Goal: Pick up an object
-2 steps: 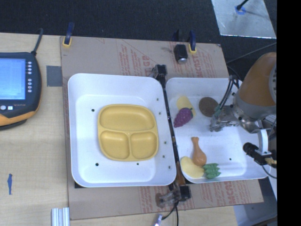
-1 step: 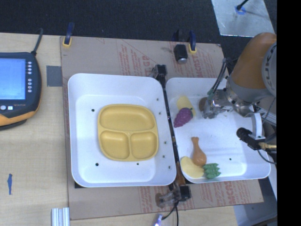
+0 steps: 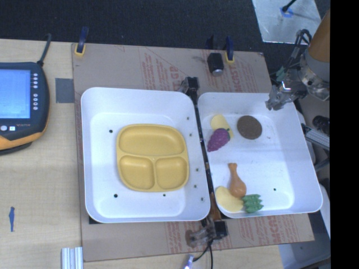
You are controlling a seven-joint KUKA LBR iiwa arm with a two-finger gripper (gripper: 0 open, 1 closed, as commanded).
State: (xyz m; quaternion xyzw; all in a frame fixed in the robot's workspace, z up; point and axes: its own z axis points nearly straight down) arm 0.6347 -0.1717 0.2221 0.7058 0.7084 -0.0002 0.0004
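Observation:
The right bin point(image 3: 291, 167) holds several toy foods: a brown round patty point(image 3: 249, 127), a purple grape bunch point(image 3: 218, 139) next to a pale yellow piece point(image 3: 220, 121), an orange drumstick point(image 3: 236, 180), a yellow banana-like piece point(image 3: 226, 199) and a green item point(image 3: 253, 203). My gripper point(image 3: 277, 98) hangs over the bin's far right corner, above and right of the patty. Nothing shows between its tips.
The left bin point(image 3: 101, 150) holds a yellow divided tray point(image 3: 152, 156). A teach pendant point(image 3: 19, 102) lies at the bench's left. Clamps and a black fitting point(image 3: 216, 63) sit along the back edge. Cables run beside the arm at right.

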